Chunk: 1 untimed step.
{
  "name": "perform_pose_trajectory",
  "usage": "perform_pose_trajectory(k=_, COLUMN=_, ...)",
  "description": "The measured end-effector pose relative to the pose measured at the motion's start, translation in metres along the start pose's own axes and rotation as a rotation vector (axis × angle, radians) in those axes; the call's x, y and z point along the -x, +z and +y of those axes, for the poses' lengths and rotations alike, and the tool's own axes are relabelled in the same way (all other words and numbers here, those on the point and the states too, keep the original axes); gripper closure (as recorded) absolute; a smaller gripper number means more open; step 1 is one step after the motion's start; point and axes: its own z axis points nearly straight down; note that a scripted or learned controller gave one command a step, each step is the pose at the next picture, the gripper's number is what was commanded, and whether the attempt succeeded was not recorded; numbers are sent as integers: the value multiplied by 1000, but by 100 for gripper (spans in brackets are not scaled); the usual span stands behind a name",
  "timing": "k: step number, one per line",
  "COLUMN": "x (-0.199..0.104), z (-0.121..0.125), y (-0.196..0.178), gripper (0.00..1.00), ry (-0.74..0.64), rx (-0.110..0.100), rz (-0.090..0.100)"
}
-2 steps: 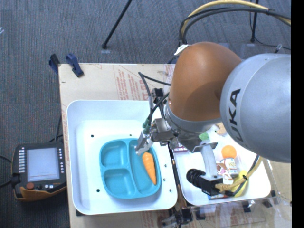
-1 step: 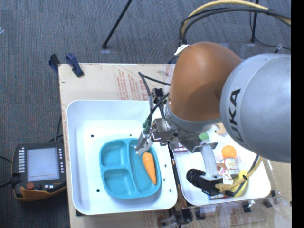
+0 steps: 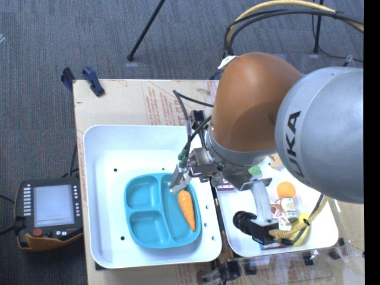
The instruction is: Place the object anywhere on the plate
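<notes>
Far left, on the carpet beside the bench: a handheld control screen [image 3: 50, 209]. At the bench's back left corner, a pair of blue clamps [image 3: 89, 81]. Next, the left white bin [image 3: 98, 159], and flat inside it a blue divided plate [image 3: 142, 218]. In the plate's long right-hand compartment, a carrot [image 3: 187, 209], laid lengthwise, thick end toward the back, tip toward the front rim. Just above that thick end, the gripper [image 3: 178, 181], close to the carrot or touching it; impossible to tell which, and equally impossible to tell whether parted or closed. Behind it, the grey arm [image 3: 320, 135] with its orange band, reaching in from the right over the divide between the bins. In the right white bin [image 3: 329, 233]: an orange [image 3: 286, 189] and a small carton [image 3: 286, 208] just in front of it.
</notes>
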Motion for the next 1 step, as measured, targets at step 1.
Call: perform_pose_trajectory(k=1, x=0, z=0, y=0, gripper=0, ry=0, rx=0, rz=0)
